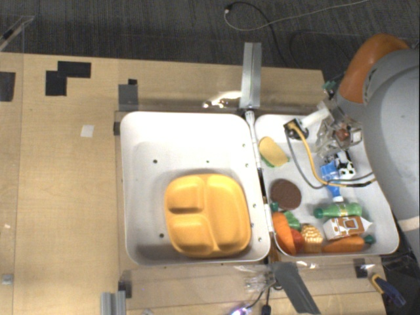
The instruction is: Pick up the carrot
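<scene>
Still carrot [284, 232] in right bin [392, 223]

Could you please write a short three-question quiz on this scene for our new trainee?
1. True or false: the yellow sectioned plastic tray lies in the left white bin.
2. The orange carrot lies in the right white bin's: A) far corner B) near-left corner C) middle.
3. What lies just beyond the carrot, toward the bin's middle?

Key: 1 true; 2 B; 3 the round brown disc.
</scene>
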`<state>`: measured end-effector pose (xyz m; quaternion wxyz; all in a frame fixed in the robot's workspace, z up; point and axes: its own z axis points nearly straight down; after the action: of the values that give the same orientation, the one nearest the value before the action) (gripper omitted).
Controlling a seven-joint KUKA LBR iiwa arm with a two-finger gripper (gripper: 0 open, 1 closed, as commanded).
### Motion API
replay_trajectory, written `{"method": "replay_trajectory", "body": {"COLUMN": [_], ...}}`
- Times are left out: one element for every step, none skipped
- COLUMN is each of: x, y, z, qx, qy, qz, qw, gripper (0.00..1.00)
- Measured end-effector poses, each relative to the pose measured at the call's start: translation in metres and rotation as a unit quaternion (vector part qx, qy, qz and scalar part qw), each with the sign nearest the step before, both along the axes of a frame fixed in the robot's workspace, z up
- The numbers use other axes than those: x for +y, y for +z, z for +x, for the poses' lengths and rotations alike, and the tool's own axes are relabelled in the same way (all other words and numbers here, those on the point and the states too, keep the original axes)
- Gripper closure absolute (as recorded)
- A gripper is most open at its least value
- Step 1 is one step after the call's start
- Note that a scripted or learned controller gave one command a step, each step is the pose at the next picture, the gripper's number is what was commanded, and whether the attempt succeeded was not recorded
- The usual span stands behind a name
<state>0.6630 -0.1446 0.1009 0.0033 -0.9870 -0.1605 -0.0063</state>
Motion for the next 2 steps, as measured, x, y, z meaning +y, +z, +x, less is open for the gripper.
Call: {"method": "replay_trajectory", "body": {"x": [0.021,0.033], "y": [-0.012,0.111], "z": [-0.034,-0.026], "qx": [0.001,0.003], "qy": [-0.058,-0.058], "qz": [-0.0036,-0.0027], "qw": [0.9983,0.9983], "gripper": [1.0,1.0]}}
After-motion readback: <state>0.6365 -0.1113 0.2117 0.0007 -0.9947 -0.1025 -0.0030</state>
